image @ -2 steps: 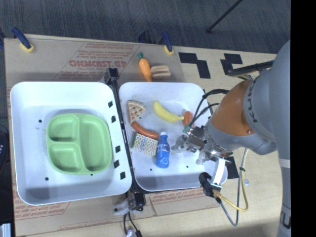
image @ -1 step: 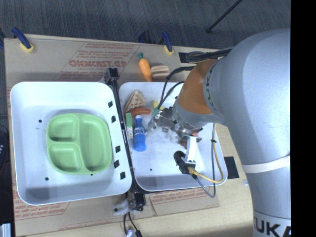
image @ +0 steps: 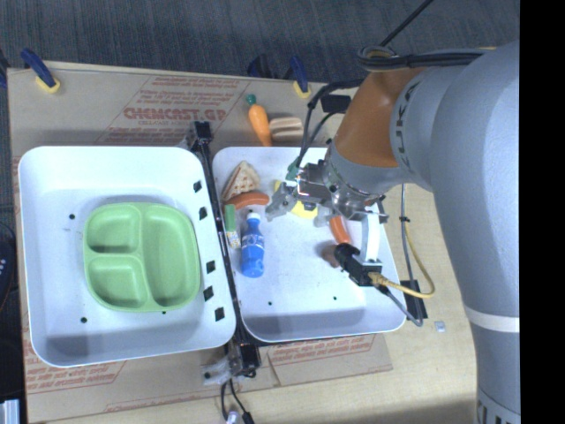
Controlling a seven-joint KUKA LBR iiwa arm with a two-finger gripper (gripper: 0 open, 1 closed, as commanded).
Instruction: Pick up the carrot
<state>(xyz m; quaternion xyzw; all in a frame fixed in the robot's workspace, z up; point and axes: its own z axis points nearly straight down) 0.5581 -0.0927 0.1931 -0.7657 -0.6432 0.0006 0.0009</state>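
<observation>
An orange carrot (image: 258, 122) with a green top lies on the cardboard just beyond the far rim of the right bin (image: 291, 312), outside it. My gripper (image: 300, 198) hangs low over the far middle of the right bin, next to a small yellow piece (image: 306, 208). The carrot is well apart from it, up and to the left. A second orange, elongated piece (image: 339, 229) sticks out from under the wrist inside the bin; I cannot tell what it is.
The right bin also holds a blue bottle (image: 253, 248), a tan wedge (image: 241, 182) and a red-orange sausage shape (image: 248, 200) along its left side. A tan block (image: 285, 130) lies beside the carrot. A green divided plate (image: 141, 256) sits in the left bin (image: 44, 237).
</observation>
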